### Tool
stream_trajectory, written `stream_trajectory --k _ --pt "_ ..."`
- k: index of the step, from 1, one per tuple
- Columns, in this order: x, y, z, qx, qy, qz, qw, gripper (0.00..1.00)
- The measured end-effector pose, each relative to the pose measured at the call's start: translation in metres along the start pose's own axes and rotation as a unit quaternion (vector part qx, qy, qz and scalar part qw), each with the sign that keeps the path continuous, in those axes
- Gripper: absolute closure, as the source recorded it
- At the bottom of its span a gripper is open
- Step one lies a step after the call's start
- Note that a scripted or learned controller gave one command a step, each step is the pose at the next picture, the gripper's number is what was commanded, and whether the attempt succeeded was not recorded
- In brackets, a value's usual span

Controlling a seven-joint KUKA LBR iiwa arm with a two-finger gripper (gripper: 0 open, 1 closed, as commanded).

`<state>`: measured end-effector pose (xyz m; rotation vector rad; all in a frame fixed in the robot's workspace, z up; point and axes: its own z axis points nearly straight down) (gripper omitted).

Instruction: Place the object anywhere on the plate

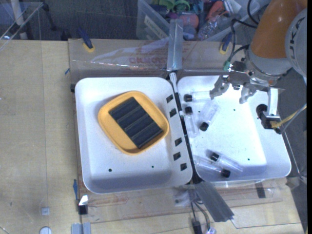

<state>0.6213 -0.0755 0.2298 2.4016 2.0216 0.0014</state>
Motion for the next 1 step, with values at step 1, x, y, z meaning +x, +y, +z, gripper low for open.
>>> stream_trajectory --k 1 --pt "0.0082 0.0003 -0.0104 0.000 0.000 -0.004 1.0000 0.00"
